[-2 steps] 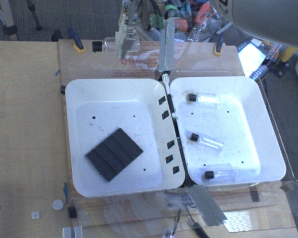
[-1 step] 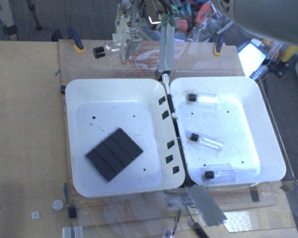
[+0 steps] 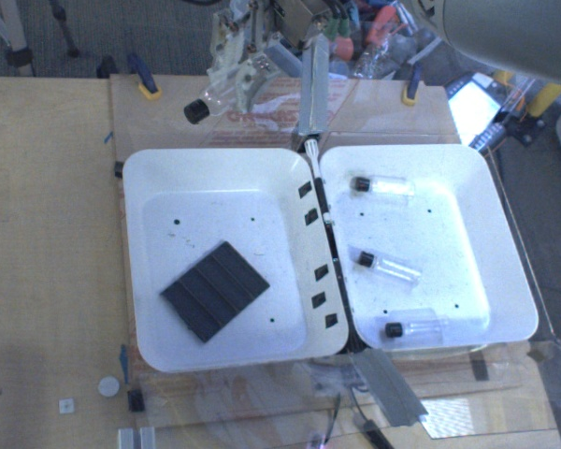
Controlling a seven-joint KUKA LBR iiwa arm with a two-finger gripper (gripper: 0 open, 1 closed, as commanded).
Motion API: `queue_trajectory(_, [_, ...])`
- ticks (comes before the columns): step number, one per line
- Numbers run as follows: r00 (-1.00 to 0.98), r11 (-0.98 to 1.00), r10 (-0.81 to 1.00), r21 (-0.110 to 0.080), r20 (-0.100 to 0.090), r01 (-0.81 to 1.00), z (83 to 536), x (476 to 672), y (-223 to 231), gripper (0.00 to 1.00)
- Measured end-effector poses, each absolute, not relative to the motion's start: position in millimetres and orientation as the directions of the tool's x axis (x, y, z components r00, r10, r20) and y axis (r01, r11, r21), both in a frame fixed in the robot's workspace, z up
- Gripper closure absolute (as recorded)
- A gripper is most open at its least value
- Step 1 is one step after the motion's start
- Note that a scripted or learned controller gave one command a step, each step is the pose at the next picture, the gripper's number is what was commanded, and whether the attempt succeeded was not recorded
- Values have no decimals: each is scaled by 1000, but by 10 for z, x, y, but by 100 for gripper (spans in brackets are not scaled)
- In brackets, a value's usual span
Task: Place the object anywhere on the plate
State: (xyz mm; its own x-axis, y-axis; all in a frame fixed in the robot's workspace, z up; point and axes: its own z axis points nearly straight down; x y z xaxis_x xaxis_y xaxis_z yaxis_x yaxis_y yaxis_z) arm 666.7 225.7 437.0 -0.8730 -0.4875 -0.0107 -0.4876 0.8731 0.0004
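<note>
Lying well apart from end effector (image 3: pixel 246 75) (grip state unclear): three vials (image 3: pixel 385 266).

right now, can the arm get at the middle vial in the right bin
Probably yes. The middle vial lies alone on the floor of the right bin, apart from the far vial, the near vial and the walls, with nothing over it. The gripper hangs past the bins' far edge.

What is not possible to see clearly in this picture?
Camera view: the pale tool blends into the tangle of coloured cables behind it; its state is unclear.
Camera view: the thick grey robot arm is cut off by the top edge.
Camera view: the small pale round disc on the wooden bench is too small to identify.
</note>
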Motion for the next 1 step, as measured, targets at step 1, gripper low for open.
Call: queue_trajectory(1, [-612, 612, -791, -3, -11, -791, 4371, 6668, 2257, 100])
